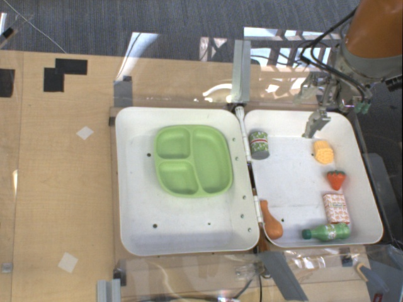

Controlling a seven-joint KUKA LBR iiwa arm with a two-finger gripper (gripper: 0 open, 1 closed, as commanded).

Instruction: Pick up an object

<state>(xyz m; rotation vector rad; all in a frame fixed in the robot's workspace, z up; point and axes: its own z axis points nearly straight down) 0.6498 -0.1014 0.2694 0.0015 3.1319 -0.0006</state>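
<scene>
Approach step — grey two-finger gripper hangs at the right white bin's far edge, fingers' state indeterminate. Nearest target: round orange-yellow cookie — descent and alignment required.

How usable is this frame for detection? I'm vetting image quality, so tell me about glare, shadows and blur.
Camera view: bright glare streaks on the clear panels behind the bins; the right bin looks washed out toward its near edge; soft shadows sit under the green divided plate and beside the can; the gripper looks slightly soft; the small items are sharp enough to tell apart.
</scene>
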